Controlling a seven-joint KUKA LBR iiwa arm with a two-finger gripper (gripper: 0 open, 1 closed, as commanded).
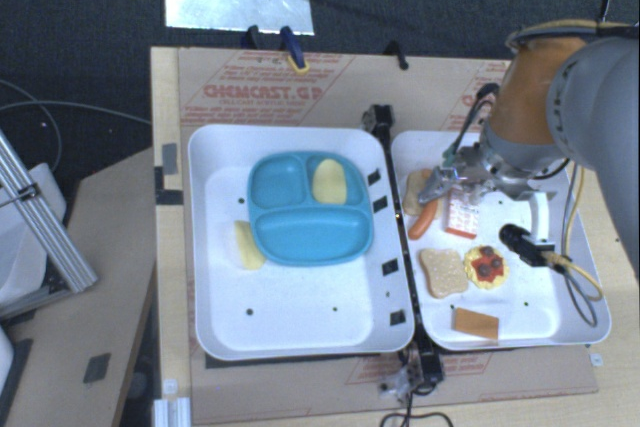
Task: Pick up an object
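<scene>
the left bin (215, 315) holds a divided plate (308, 230) near its middle, with a lemon-shaped piece (330, 181) in the plate's back right compartment and a wedge (248, 246) just beside the plate's left edge. in the right bin (575, 315), a carrot (424, 217) lies by the left wall, a packet (462, 214) just right of it, a toast slice (442, 271) and small pizza (486, 266) nearer the front, and a flat block (474, 323) at the front edge.

tool (437, 183) low in right bin (570, 315) | above carrot (423, 218) | blue plate (310, 235) in left bin (220, 315)
</scene>
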